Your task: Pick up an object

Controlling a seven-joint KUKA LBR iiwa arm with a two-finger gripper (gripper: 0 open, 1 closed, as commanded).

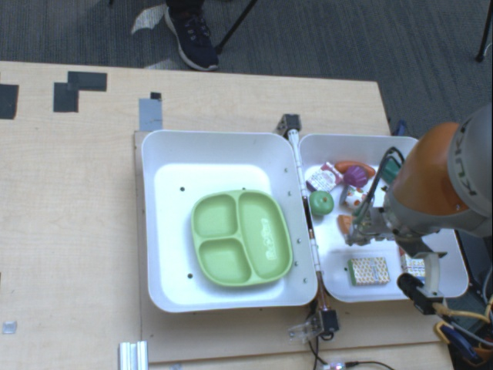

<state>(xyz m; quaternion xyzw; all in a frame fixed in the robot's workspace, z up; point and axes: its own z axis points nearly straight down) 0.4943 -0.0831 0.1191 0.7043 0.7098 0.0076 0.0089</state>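
**Colours on the Bench**

A pale green three-compartment plastic plate [242, 238] lies in the white left bin [166, 230]. The white right bin [337, 272] holds a green ball [320, 202], a purple lump [356, 176] and a speckled tan rectangular pad [369, 270].

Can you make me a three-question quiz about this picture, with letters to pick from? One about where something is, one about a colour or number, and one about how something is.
1. Where is the green tray?
A. left bin
B. right bin
C. floor

2. How many compartments does the tray have?
A. one
B. three
C. six

3. How does the tray lie?
A. flat, open side up
B. upside down
C. standing on edge

Answers:
1 A: it sits in the left bin, while the green ball and other small things are in the right bin.
2 B: two ridges split it into three.
3 A: its hollows face up.
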